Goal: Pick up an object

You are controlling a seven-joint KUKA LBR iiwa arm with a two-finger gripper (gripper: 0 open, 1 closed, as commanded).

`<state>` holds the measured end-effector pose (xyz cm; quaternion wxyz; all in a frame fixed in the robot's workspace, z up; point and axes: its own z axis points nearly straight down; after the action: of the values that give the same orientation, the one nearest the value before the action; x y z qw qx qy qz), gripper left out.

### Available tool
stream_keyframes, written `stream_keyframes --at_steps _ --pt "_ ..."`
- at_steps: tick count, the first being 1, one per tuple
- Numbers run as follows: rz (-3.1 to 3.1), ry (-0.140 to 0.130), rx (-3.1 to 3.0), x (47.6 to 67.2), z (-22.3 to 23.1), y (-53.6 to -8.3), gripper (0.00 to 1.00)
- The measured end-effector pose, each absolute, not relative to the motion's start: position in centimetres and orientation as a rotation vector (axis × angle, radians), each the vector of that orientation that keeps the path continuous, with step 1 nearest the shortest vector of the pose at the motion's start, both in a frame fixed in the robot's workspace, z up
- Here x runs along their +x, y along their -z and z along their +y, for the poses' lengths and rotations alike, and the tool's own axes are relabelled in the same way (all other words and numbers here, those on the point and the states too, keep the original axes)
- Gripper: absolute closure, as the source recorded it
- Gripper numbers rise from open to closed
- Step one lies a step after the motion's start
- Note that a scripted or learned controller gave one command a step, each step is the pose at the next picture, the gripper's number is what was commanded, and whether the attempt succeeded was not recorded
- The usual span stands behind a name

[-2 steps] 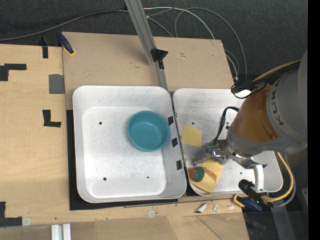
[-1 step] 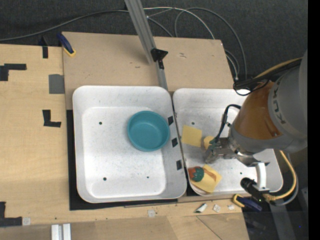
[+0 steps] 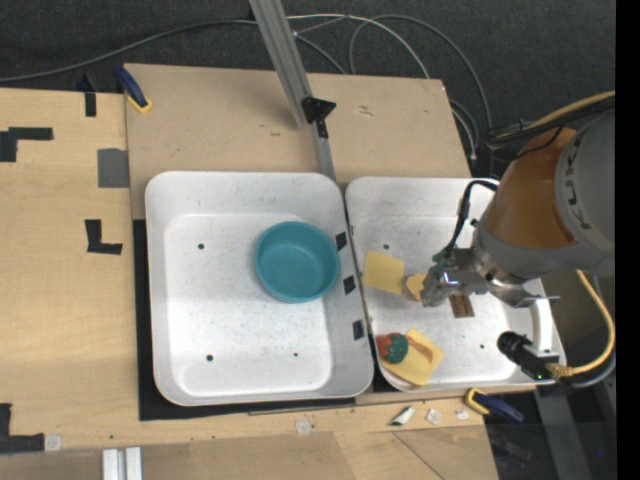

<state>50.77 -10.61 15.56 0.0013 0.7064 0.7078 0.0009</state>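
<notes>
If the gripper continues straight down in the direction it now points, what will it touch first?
Most likely the small yellow piece directly under the gripper in the right bin, beside the yellow block. Depth is unclear, so it may already touch.

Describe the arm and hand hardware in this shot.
The arm has a grey shell with a wide orange band above the wrist. A black cable loops along it down to the hand, a small dark metal unit. Its details are too small to tell.
</notes>
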Motion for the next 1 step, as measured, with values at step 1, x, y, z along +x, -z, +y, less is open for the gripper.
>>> stream_keyframes --at_steps 1 --pt "2.221 -0.002 2.218 51.12 -10.8 -19.8 1.0"
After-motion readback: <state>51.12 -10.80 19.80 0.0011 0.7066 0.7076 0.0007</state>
